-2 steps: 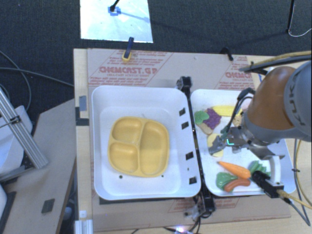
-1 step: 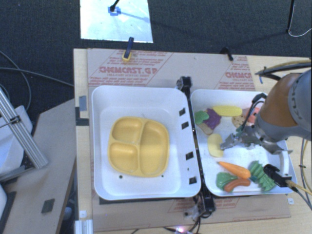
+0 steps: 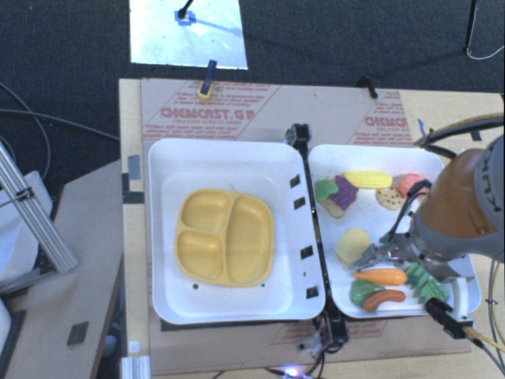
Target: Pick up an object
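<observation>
Inspection finds the grey arm (image 3: 465, 204) reaching in from the right over the right bin (image 3: 323, 212), with its claw (image 3: 377, 253) low among the toy food, just beside a pale yellow lump (image 3: 353, 244) and just above an orange carrot (image 3: 382, 275). We see dark metal at the tip, but we cannot tell whether the claw is wide or narrow, and we see nothing held in it. Candidates for the pick all lie in the right bin: a yellow corn cob (image 3: 368, 180), a purple grape bunch (image 3: 344, 188), a green leafy piece (image 3: 325, 189), a cookie (image 3: 388, 198), a pink piece (image 3: 408, 183), a red sausage (image 3: 384, 297) touching a green piece (image 3: 362, 290), and a second green piece (image 3: 424, 283) near the arm. The left bin (image 3: 162, 235) carries a yellow divided plate (image 3: 226, 236). In our judgement the main risk is crowding: the carrot, lump and sausage lie close together, so the claw could close on two items, or nudge one aside and come up with nothing. The lump looks rounded and may slip out under a pinch. The claw also sits low enough that a further descent could press into the bin floor. Readable writing: the cardboard sheet (image 3: 260, 105) on the tabletop (image 3: 130, 117) bears red lettering, which we read as "CHEMCAST" followed by smaller words we cannot make out; the same print repeats at an angle on the right.
</observation>
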`<state>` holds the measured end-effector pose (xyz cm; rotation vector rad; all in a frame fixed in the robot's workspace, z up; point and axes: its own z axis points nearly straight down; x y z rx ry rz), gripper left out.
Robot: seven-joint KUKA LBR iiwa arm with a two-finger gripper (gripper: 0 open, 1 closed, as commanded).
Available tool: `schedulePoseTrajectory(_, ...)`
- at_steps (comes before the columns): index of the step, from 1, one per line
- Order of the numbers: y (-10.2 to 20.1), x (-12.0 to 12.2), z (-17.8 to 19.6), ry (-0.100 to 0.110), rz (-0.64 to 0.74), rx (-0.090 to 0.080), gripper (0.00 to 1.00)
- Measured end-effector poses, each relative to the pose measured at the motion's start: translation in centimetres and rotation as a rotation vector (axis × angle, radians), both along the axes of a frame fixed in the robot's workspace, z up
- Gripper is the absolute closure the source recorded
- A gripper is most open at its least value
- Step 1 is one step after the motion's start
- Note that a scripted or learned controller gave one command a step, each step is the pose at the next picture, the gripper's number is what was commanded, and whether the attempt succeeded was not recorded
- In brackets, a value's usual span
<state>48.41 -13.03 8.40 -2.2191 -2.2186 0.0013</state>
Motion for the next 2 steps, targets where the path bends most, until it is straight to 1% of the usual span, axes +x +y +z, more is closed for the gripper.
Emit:
schedulePoseTrajectory(1, -0.1, 0.4, 1.1, -0.006, 0.002, -0.002, 1.00)
schedulePoseTrajectory(2, 5.0, 0.3, 0.0, -0.003, 0.009, 0.001, 1.00)
